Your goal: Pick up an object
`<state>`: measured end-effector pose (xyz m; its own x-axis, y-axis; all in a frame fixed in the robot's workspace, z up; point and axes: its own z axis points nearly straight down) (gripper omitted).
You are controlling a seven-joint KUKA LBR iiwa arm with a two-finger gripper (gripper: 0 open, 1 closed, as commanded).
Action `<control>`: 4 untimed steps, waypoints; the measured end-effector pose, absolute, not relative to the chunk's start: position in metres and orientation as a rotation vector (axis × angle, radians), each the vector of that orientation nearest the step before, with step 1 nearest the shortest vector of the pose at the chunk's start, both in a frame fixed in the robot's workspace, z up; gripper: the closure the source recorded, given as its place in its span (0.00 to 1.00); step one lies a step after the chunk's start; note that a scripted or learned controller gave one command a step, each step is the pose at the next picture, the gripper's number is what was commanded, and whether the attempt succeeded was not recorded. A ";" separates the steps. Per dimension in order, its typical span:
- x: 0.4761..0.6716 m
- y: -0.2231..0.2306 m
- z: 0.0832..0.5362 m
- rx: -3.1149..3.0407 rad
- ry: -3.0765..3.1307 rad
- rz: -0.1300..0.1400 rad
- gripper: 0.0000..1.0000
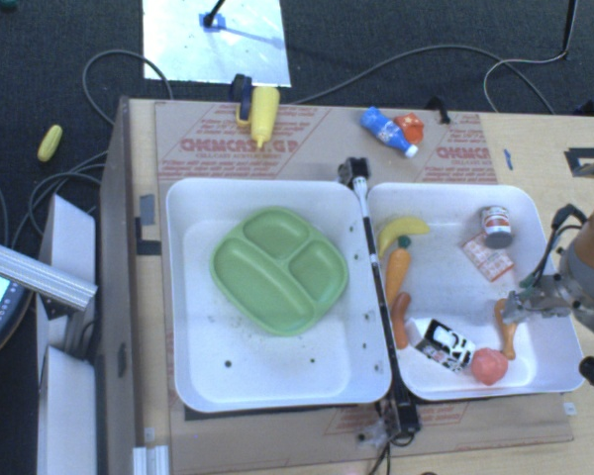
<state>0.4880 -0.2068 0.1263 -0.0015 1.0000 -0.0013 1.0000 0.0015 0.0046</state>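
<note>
The worktop [307, 137] carried two white bins side by side, with red print across its bare brown top. The left bin [203, 364] held a green divided plate [279, 270], lying flat near its middle. The right bin [445, 255] held the smaller things.

The arm [589, 265] came in from the right edge, low over the right bin's right side. Its end effector [525, 305] sat just above the bin's right wall, close to an orange drumstick-shaped piece [506, 330]; whether it was released or clenched could not be told, and nothing was seen in its grasp.

In the right bin, a banana [401, 232] lay at the upper left, with a carrot [396, 268] just below it and a reddish sausage shape [402, 320] below that, all along the dividing wall. A black-and-white packet [445, 344] lay near the bottom, beside a pink ball [490, 365]. A small can [496, 226] stood at the upper right, with a flat red-printed card [487, 258] just below it.

Beyond the bins, a yellow bottle [262, 112] lay on the worktop at the back left, and a blue bottle [388, 132] lay further right, touching a small orange item [410, 127].

A yellow object [49, 142] lay on the dark floor at the left.
</note>
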 end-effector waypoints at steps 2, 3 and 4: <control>0.563 -0.208 0.192 2.216 2.220 0.001 1.00; 0.574 -0.189 0.199 2.215 2.224 0.003 1.00; 0.560 -0.168 0.223 2.215 2.224 0.003 1.00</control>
